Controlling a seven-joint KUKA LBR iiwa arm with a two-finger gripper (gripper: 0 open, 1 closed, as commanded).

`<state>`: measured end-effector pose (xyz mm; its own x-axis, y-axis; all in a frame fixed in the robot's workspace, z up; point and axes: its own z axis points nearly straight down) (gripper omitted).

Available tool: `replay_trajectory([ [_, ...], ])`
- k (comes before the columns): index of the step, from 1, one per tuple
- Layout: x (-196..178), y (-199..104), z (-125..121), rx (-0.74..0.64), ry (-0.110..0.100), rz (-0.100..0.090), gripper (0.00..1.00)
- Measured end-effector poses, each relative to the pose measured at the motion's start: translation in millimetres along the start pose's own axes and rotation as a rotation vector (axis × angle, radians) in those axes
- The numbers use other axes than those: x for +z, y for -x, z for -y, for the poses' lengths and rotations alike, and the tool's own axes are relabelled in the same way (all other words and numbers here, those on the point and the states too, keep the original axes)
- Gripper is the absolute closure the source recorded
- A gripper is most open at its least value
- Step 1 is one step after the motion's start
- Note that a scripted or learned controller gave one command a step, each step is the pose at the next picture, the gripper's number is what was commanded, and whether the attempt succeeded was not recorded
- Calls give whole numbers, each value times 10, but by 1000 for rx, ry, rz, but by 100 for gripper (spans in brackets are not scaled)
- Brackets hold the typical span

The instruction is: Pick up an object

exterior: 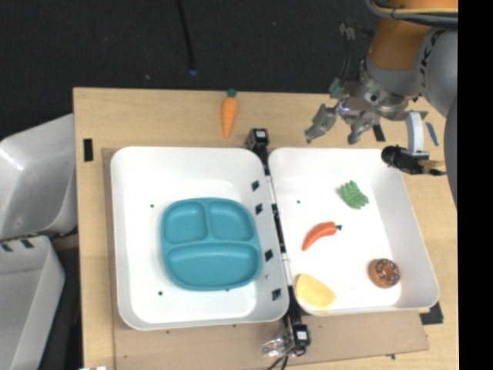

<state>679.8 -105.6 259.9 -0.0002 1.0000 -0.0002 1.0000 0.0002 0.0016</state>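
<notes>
1. Camera view, as I read it from my console: the grey arm with its orange band (408, 21) comes in at the upper right of the frame, and its two-finger gripper (339, 129) hangs above the bench just beyond the far rim of the right-hand shallow white bin (408, 206).
2. I see the two fingers spread wide apart, with nothing between them.
3. Inside that right bin I count four things, all well apart from the gripper: a small ridged green piece (353, 195) in the upper part, a red-orange chilli pepper toy (319, 234) near the middle, a brown round doughnut-like toy (384, 273) at the lower right, and a pale yellow rounded piece (313, 290) in the lower left corner.
4. The left-hand white bin (139, 206) holds a teal plastic plate with three compartments (209, 243), lying flat.
5. An orange toy carrot with a green top (229, 114) lies on the bare wooden bench (154, 114), beyond the left bin's far rim, upper centre of the frame.
</notes>
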Motion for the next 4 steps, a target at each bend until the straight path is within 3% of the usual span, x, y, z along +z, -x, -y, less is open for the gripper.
replay_trajectory([
  [2,926,-75,34,-2,-4,1,0],
  [3,1447,24,-22,1,-4,2,0],
  [4,1294,34,-38,1,3,3,100],
])
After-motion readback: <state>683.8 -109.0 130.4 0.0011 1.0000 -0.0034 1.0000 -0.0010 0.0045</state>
